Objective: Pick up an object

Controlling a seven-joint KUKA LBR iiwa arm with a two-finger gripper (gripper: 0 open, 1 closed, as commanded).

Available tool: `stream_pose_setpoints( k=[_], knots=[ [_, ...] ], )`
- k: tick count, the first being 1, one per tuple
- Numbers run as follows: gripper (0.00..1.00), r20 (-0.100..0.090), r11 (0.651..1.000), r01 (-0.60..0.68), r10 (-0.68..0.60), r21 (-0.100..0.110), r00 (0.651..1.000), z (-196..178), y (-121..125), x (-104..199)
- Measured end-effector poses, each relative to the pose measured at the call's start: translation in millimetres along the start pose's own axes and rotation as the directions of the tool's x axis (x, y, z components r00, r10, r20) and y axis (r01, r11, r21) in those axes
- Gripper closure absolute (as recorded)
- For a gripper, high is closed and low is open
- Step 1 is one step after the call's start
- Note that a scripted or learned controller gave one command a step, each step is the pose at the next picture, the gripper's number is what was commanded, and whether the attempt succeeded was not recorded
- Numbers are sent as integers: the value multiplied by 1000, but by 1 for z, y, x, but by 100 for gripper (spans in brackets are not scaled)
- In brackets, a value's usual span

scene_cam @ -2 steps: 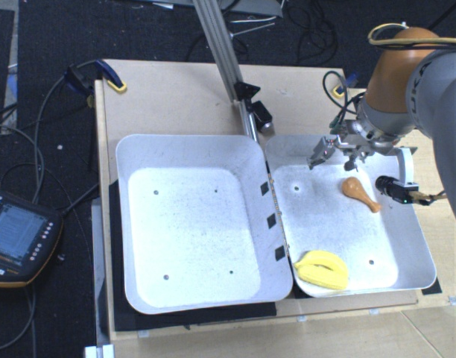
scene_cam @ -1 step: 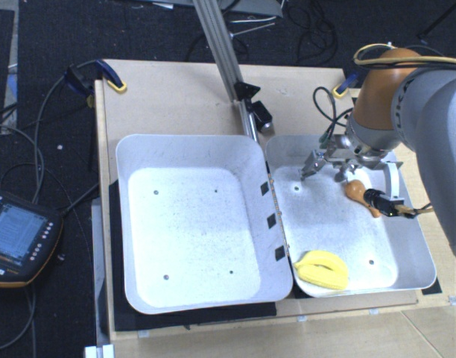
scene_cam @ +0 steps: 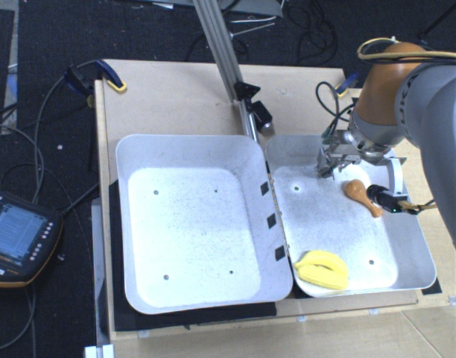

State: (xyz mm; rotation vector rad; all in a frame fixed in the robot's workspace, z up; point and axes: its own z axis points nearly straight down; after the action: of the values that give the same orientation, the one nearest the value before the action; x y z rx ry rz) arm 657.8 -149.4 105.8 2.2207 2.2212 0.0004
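A yellow, banana-like object [scene_cam: 322,268] lies at the near edge of the right bin [scene_cam: 317,215]. A small brown wooden piece [scene_cam: 360,194] rests by that bin's far right side. My gripper [scene_cam: 327,168] hangs low over the far part of the right bin, just left of the brown piece and well beyond the yellow object. Nothing shows held in it.
The left bin [scene_cam: 138,162] lies beside the right one, their rims meeting at the middle. A slanted metal pole [scene_cam: 226,58] comes down to the far end of that divide. A teach pendant [scene_cam: 16,237] lies off the bench at left.
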Motion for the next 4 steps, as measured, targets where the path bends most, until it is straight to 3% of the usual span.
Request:
stream_pose_setpoints(
  k=[3, 4],
  knots=[
    [100, 1, 1000, 0, 0, -4, 1000, -148, -1, 1],
    [100, -1, 1000, 4, -4, -1, 1000, -156, -20, 51]
  ],
)
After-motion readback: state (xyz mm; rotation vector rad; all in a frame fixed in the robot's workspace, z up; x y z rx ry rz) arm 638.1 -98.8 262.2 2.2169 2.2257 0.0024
